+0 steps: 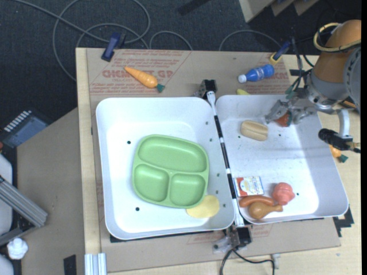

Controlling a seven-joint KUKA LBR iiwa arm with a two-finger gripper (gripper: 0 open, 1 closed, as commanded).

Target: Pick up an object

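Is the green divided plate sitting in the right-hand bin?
No, the green three-compartment plastic plate lies in the left white bin, across the central divider from the right white bin.

— Desk (172, 70): brown board top, red lettering. What sits directly on it?

— Two white bins side by side, left bin (114, 153), right bin (321, 176). Behind them, a toy carrot (142, 77), a blue bottle (256, 74) lying down, a blue clip (112, 46) at the far-left corner.
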